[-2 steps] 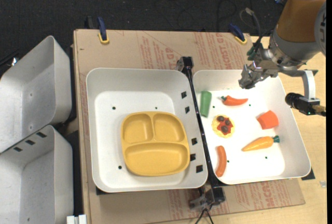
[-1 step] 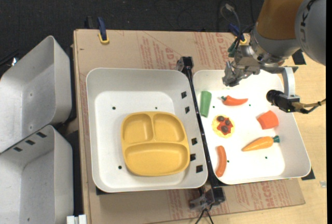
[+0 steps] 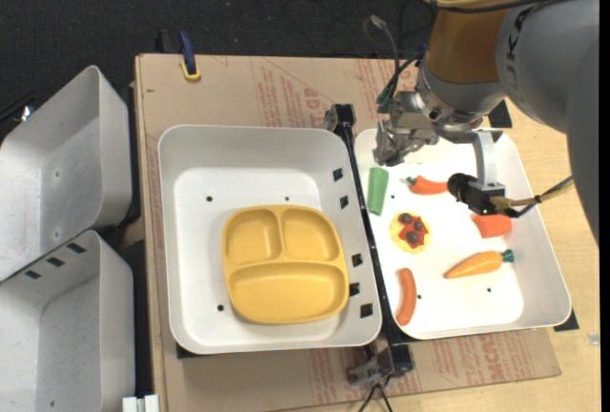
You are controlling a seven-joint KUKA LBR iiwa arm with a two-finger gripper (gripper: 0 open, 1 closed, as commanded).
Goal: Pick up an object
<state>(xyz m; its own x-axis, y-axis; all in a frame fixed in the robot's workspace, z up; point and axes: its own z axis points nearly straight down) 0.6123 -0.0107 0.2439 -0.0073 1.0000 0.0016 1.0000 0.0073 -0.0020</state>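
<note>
Gripper [image 3: 393, 151] points down, fingers apparently closed

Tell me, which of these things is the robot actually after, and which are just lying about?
Part of the job:
gripper
green stick
chilli
pizza
orange wedge
carrot
sausage
right bin

Lying about:
yellow tray
left bin

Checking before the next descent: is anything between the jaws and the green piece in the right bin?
Nothing visible. The gripper hovers at the right bin's upper left corner, just above the green piece; the small carrot lies off to the side, apart.
</note>
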